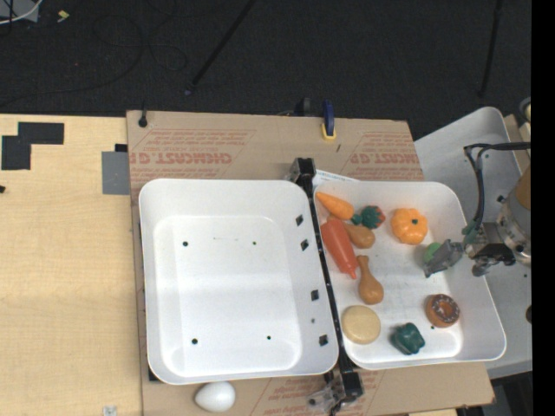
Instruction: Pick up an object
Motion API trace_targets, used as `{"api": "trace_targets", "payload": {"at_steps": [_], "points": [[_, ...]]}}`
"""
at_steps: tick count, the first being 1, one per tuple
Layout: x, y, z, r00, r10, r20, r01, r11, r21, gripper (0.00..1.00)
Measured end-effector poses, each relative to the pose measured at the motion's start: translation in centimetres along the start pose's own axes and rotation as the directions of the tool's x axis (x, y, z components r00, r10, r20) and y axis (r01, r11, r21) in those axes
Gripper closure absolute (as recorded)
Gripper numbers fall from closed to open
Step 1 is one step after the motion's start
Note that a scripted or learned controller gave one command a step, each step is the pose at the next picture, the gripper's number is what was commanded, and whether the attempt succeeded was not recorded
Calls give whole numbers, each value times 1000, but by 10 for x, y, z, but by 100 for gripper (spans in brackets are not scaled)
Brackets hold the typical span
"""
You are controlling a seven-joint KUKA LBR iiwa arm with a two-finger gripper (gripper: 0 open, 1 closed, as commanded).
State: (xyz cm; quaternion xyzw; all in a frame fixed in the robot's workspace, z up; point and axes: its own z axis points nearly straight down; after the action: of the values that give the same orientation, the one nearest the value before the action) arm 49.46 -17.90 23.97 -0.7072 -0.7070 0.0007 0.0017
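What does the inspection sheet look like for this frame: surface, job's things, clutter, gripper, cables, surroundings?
Surface: cardboard sheet on a wooden bench, bearing the left bin and right bin.
Job's things: in the right bin, carrot, red bottle, pumpkin, drumstick, bun, doughnut, two green pieces.
Clutter: white egg outside the bins, on the cardboard's front edge.
Gripper: gripper low over the right bin's right side; nothing seen between its fingers.
Cables: black cable by the arm.
Surroundings: dark floor with cords behind.
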Motion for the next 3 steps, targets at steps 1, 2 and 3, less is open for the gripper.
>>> {"api": "trace_targets", "payload": {"at_steps": [1, 2, 3], "points": [[58, 128, 82, 1000, -9, -2, 9, 1000, -1, 0], [76, 148, 124, 1000, 4, 12, -4, 1000, -21, 0], [77, 149, 127, 1000, 5, 12, -4, 1000, -21, 0]]}}
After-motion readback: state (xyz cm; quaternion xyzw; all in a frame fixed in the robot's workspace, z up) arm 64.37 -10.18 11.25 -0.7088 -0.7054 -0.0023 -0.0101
